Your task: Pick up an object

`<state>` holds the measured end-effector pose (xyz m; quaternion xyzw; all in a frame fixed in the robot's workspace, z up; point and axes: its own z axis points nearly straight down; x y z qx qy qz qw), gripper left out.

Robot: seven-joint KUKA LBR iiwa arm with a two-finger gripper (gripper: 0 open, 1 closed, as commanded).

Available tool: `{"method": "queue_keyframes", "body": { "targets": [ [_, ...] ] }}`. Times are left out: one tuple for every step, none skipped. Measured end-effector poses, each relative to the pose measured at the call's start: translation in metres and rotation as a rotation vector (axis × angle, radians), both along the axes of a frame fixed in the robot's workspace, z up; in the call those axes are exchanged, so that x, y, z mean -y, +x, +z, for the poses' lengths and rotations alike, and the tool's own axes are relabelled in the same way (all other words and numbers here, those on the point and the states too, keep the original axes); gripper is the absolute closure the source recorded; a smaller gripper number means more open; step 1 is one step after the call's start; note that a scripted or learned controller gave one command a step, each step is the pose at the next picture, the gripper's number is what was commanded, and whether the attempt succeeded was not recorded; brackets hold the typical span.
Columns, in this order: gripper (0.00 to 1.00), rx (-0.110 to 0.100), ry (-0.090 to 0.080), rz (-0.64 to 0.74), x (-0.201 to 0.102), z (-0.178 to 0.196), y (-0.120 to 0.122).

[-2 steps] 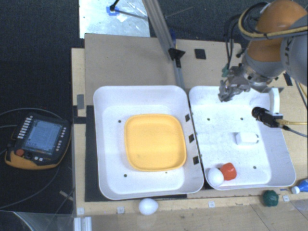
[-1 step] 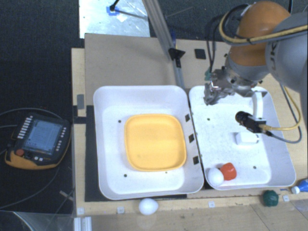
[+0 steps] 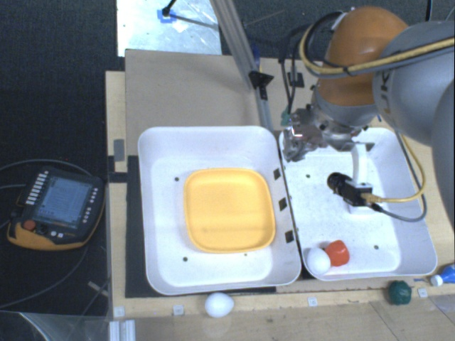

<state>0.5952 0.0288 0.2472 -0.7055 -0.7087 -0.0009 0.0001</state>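
Nearest, in the front corner of the right bin (image 3: 409, 261), a small orange cup (image 3: 337, 253) touches a white ball (image 3: 318, 261); it looks light and stiff, best pinched across its sides, while farther back the hand (image 3: 297, 142) hangs near the wall.

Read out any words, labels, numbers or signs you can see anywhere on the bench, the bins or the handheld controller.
No text can be read here.
Grey and orange handheld controller left of the bench: its lit screen and its buttons are too blurred to read.
Yellow square plastic plate and two shallow white bins: no markings seen.
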Motion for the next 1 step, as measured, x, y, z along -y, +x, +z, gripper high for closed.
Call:
{"method": "queue_keyframes", "body": {
  "targets": [
    [1.00, -0.001, 0.000, 0.000, -0.0560, -0.0136, -0.0185]
  ]
}}
